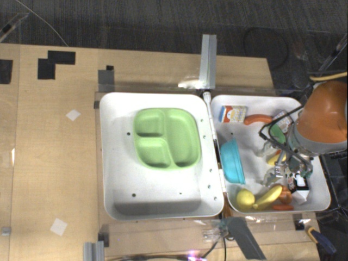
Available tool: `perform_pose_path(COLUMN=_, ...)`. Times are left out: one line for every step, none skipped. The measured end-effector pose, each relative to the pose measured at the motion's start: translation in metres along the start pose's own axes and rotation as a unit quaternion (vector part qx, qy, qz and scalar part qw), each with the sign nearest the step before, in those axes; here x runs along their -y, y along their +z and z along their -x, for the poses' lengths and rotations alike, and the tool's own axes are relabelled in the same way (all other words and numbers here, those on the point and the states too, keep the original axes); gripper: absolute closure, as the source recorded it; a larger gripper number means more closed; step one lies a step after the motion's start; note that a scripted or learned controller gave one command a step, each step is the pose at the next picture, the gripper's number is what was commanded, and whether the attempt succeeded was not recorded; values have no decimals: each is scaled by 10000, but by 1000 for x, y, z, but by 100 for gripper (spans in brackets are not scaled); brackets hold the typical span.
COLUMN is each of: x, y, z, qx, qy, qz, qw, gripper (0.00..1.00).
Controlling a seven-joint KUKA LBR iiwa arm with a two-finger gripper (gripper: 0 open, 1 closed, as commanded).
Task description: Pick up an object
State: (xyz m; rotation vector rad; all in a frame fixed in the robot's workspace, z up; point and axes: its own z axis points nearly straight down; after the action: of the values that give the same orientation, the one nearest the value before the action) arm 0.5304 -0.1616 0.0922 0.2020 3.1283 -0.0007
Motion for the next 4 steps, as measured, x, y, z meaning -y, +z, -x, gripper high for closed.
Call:
perform_pose_path(x=26, y=-15, z=-17, qx=3, qy=-469, qz=-4, qw=9989, gripper=0)
perform_pose_path(x=50, y=-22, z=-35, qx=4, qy=-400, qz=-7, qw=9992, gripper=0)
perform_pose_path(x=5, y=1, z=-37, qx=57, qy=-1209, qz=-22, qw=9926, gripper=0)
perform_pose_path(x=40, y=3, z=36, qx=43, qy=-1005, qz=-14, qw=9949, gripper=0)
